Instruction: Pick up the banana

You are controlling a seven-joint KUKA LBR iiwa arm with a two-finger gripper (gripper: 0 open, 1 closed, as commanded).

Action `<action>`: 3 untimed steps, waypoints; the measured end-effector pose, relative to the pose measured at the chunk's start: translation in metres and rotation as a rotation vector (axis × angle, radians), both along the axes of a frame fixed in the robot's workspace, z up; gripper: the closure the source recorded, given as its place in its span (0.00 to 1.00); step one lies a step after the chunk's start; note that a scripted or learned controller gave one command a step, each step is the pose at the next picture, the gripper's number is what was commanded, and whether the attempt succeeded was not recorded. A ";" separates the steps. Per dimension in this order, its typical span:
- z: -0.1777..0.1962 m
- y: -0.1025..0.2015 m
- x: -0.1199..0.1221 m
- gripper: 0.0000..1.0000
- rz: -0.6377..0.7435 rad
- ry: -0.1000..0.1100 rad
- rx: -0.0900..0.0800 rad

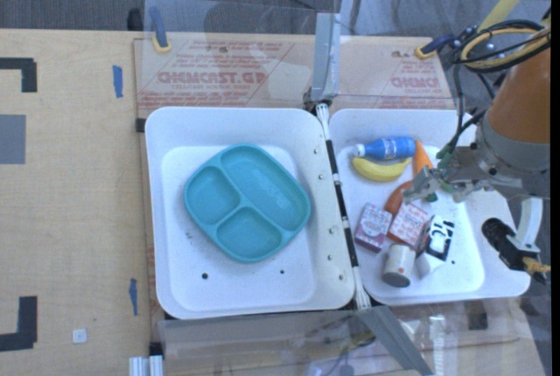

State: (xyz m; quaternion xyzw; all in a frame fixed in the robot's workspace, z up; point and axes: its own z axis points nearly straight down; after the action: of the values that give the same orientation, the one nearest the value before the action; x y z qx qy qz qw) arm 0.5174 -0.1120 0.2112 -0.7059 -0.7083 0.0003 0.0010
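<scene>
Here, the banana lies untouched in the right bin beside a blue bottle, while the hand, its spread unclear, hovers nearby.

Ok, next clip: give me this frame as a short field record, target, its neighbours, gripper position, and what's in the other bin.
target: banana, lying in the right bin, near its far left corner
neighbours: blue bottle just behind it; orange carrot at its right end
gripper: gripper over the right bin, right of the banana, not on it
left bin: teal divided plate
pick status: not yet done
</scene>
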 end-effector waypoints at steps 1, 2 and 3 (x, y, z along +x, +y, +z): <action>-0.074 0.000 0.051 0.00 -0.419 -0.001 -0.002; -0.026 0.055 0.091 0.00 -0.150 -0.003 -0.002; -0.115 0.003 0.037 0.00 -0.206 -0.002 -0.001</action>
State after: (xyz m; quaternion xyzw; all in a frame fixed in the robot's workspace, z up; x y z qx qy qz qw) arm 0.5546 -0.1086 0.0963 -0.7749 -0.6321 0.0001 0.0001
